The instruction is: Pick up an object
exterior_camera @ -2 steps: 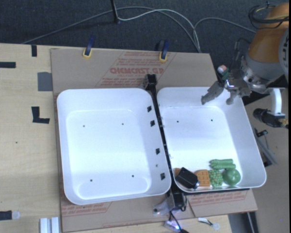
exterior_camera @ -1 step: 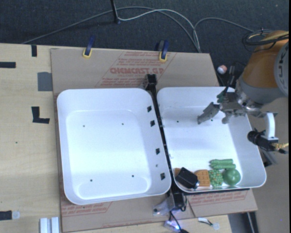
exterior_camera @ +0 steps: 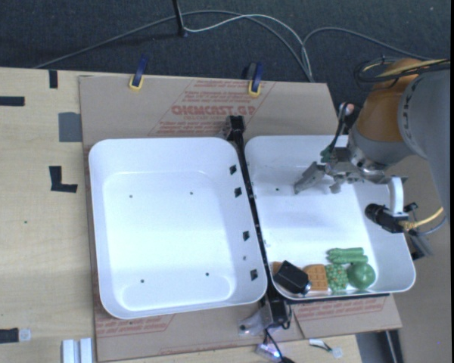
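Tool (exterior_camera: 312,180) hangs released over the right bin (exterior_camera: 318,221), holding nothing, well apart from the toys (exterior_camera: 346,269) crowded against its near wall.

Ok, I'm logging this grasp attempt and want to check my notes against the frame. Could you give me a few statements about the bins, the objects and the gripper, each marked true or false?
1. The objects lie in the right bin. True.
2. They are clustered along that bin's far edge, near the clamps. False: they sit along its near edge, toward the near right corner.
3. The gripper hangs over the right bin, apart from the objects. True.
4. A green round object is among the pile. True.
5. The black object is at the right end of the row. False: it lies at the left end, near the divider between the bins.
6. The gripper holds an orange object. False: nothing shows between its fingers.
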{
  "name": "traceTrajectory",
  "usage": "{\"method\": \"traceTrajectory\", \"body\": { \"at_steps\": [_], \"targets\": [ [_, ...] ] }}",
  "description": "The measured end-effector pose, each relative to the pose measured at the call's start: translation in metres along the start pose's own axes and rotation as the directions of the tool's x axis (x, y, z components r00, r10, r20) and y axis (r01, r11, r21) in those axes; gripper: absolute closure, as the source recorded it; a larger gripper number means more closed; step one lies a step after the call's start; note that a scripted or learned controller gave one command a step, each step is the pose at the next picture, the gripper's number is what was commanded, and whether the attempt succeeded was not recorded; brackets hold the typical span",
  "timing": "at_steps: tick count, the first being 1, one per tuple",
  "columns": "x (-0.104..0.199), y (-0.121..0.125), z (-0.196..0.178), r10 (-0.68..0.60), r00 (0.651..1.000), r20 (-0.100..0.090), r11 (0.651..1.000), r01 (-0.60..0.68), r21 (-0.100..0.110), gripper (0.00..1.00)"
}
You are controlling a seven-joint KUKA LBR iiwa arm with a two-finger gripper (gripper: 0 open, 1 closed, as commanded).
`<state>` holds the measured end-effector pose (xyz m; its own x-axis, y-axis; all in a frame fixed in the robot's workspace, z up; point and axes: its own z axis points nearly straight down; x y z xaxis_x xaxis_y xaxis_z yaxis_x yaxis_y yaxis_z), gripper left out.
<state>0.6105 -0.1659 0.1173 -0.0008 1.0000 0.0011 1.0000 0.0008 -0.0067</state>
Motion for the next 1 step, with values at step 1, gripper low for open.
{"method": "traceTrajectory", "body": {
  "at_steps": [1],
  "targets": [
    [0.0032,0.0383,0.0299,-0.001,1.0,0.001,1.0,0.001,-0.004,0.0]
  ]
}}
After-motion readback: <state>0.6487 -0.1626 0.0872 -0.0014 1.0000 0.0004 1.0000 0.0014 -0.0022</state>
